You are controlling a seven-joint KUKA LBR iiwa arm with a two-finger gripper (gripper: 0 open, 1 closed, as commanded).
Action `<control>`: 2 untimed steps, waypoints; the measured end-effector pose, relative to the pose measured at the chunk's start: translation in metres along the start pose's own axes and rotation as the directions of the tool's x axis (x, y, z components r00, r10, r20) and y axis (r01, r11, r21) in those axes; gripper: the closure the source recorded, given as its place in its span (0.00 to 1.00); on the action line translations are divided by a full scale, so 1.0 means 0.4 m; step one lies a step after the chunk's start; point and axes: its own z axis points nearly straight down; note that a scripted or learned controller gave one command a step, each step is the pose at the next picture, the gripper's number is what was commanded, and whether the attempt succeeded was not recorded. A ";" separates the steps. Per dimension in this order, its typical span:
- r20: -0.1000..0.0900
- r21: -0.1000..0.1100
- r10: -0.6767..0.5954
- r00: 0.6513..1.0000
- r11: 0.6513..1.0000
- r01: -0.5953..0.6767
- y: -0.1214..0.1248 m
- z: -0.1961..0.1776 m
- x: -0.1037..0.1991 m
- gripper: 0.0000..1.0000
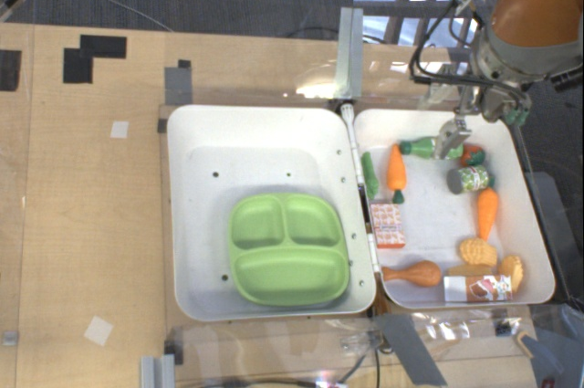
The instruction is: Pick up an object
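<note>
My gripper [453, 141] hangs low over the far part of the right bin [429, 222], at the right end of a small green bottle [416, 147] that lies on its side. Whether it touches the bottle is unclear. A red item [473, 156] and a green-labelled can [471, 180] lie just right of the gripper. An orange carrot [396, 169] stands on the bin floor just below the bottle. The grey arm with its orange band [534, 3] comes in from the upper right.
The right bin also holds a green cucumber [369, 173], a red-and-white box [388, 225], a second carrot [487, 212], a cookie [477, 251], a drumstick [415, 273] and a lying can [479, 288]. A green divided plate [288, 247] sits in the left bin [210, 158].
</note>
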 end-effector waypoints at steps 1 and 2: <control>-0.006 0.001 0.057 0.998 0.998 -0.057 -0.126 0.159 0.198 0.00; 0.004 0.001 0.069 0.998 0.998 -0.069 -0.070 0.406 0.128 0.00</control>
